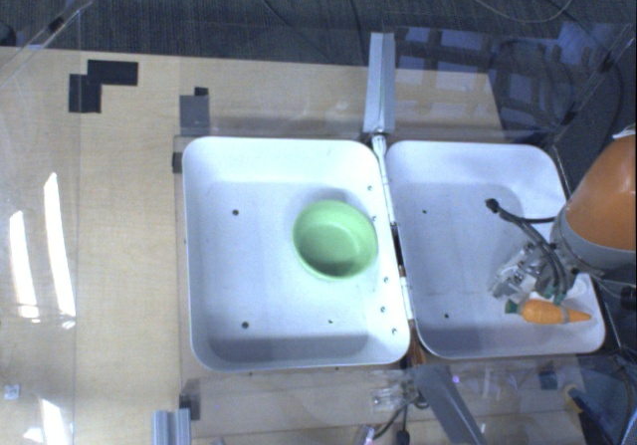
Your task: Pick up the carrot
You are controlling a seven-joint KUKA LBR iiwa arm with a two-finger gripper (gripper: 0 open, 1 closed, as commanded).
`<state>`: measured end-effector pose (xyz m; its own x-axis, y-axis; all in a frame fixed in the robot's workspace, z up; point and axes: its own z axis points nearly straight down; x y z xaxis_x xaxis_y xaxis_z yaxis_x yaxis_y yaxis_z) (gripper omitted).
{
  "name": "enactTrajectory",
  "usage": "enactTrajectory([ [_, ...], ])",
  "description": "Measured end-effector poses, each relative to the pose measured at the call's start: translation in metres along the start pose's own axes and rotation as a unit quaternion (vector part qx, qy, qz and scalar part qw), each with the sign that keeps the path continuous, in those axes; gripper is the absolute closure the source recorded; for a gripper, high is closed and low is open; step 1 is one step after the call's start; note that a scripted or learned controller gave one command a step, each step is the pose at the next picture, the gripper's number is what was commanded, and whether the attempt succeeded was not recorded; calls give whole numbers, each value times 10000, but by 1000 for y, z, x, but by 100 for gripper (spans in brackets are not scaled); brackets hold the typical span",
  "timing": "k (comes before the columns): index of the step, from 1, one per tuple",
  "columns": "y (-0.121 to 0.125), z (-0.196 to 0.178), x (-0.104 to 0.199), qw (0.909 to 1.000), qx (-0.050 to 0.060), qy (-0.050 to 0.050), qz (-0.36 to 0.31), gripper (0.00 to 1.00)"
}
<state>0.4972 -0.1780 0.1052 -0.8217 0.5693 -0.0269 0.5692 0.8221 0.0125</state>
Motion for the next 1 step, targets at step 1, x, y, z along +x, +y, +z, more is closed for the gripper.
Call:
enactTrajectory([
  [1,0,-1,0,10000,-1,-6,-1,0],
])
